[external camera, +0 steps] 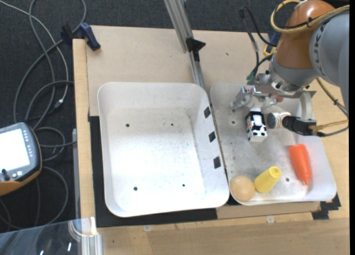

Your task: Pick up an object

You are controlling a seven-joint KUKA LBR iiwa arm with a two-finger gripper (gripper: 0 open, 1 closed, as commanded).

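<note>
- Right bin [238, 96]: the landmark for this figure. All loose objects lie inside it, so every candidate for pickup sits within the arm's reach from the right.
- Left bin [155, 148]: just beside the right bin, their rims meeting along a central seam; nothing to pick lies in it.
- Black-and-white toy [255, 126]: in the upper middle of the right bin, directly under the arm's wrist. By its position it is judged to be the object aimed at.
- Carrot [300, 162]: near the right bin's outer wall, lying lengthwise, well apart from the toy.
- Yellow piece [267, 179] and tan ball [242, 188]: just beside each other along the right bin's near rim, the ball at the corner by the seam.
- Arm [310, 37]: enters over the right bin's far outer corner, wrist turned downward.
- Gripper [258, 120]: low over the right bin, at the toy's top. Whether its jaws are spread, closed, or gripping the toy cannot be told from this angle.
</note>
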